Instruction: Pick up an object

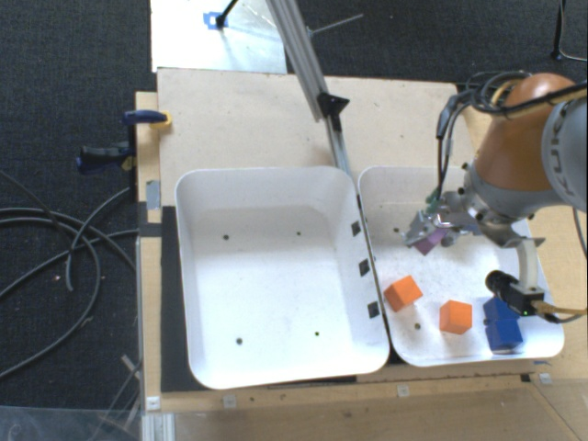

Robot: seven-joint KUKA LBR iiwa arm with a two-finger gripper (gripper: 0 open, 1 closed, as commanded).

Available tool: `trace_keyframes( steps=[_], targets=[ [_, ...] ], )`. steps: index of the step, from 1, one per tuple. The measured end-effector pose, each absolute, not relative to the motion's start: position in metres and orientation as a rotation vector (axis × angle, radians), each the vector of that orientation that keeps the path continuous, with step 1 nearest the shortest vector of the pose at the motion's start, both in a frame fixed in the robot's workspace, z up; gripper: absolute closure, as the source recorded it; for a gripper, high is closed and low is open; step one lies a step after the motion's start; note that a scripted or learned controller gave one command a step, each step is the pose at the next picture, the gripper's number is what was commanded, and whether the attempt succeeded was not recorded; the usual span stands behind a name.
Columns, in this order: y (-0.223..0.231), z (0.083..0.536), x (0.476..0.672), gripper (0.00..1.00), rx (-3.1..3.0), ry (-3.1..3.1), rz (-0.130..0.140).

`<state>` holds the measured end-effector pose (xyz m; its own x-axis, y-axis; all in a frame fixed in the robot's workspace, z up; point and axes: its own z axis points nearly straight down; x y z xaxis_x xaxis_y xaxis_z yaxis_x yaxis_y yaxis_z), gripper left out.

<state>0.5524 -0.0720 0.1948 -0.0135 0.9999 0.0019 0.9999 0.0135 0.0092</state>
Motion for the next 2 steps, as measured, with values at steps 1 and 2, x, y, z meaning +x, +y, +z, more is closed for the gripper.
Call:
trace_keyframes(
  steps=[1, 2],
  targets=[
    [0.001, 0.19, 0.556, 1.0, 2.207, 2.238, 0.006],
    [0.063, 0.267, 0.571, 1.0, 2.203, 2.234, 0.015]
  ],
)
